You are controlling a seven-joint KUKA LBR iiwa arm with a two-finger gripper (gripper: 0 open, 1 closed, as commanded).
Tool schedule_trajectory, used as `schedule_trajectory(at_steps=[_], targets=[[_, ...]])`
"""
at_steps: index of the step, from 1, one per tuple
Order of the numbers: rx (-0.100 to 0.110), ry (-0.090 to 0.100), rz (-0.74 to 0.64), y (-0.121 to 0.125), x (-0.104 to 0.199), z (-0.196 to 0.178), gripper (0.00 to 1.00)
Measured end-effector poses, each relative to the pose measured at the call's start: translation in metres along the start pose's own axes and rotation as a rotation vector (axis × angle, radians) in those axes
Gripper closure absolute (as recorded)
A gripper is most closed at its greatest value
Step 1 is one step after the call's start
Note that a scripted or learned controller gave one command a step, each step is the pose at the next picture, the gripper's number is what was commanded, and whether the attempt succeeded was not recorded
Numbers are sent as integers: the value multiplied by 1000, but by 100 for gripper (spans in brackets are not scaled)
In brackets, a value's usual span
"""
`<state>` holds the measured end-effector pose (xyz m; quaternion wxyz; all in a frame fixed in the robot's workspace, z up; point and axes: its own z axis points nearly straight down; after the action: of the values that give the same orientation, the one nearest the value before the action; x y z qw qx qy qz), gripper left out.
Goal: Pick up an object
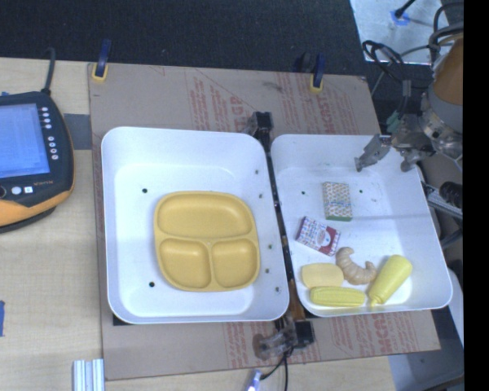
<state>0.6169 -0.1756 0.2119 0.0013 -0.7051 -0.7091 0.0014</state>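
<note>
The teach pendant [20, 157] lies at the far left of the tabletop [41, 300], well apart from the right bin [375, 149], which serves as the landmark here. The left bin [122, 161] sits just beside the right bin, their walls nearly touching, and holds a yellow divided tray [205, 239].

Inside the right bin, candidate objects lie in two groups. Near its centre lies a small patterned packet [337, 199]; below it and slightly left lies a red-and-white packet [317, 235]. Along the bin's near wall, left to right: a pale yellow block [319, 274], a corn cob [337, 297] touching it from below, a tan curved piece [354, 268], and a yellow bottle-shaped item [389, 278].

The gripper [387, 151] hangs over the right bin's far right corner, apart from every object. The jaws stand spread, with nothing between them.

Probable failure causes from this position:

- The near-wall group is tightly packed. A descent there risks the jaws landing on two items and pushing them apart.
- Both packets appear flat. The jaws may close above them or slide them along the floor.
- Items against the bin wall leave little room for one finger; contact with the wall is likely.

The patterned packet stands clear of its neighbours and nearest the gripper.
</note>
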Motion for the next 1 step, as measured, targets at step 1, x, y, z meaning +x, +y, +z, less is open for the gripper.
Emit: schedule_trajectory(at_steps=[1], targets=[[3, 0, -2, 3, 33, 121, 0]])
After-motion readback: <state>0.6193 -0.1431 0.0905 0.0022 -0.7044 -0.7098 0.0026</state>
